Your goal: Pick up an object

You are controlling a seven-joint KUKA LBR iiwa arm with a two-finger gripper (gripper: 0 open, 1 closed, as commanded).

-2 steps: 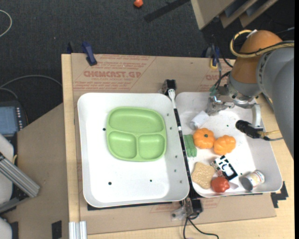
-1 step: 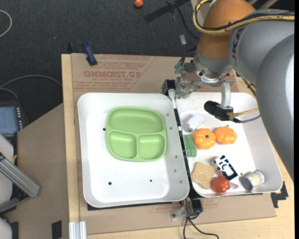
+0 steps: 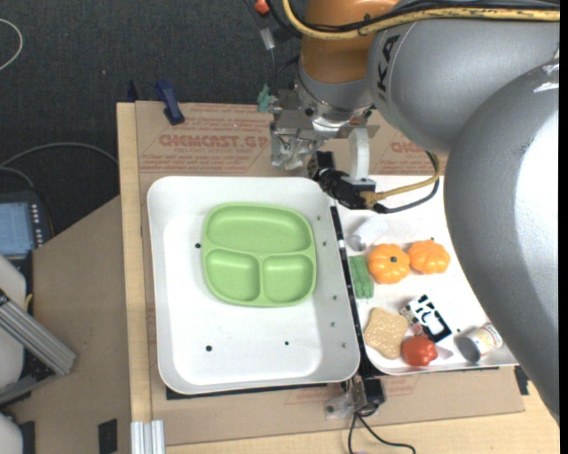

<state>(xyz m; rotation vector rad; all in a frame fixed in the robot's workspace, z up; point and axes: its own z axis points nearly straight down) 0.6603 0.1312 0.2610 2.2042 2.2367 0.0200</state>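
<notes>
Grey arm (image 3: 497, 133) looms over pumpkins (image 3: 408, 260) in the right bin (image 3: 470, 284).

The arm (image 3: 479, 97) is smooth, rounded grey metal with an orange band (image 3: 342, 18) above the wrist. Black and yellow cables (image 3: 399, 197) trail beside the silvery end effector (image 3: 319, 146).
</notes>
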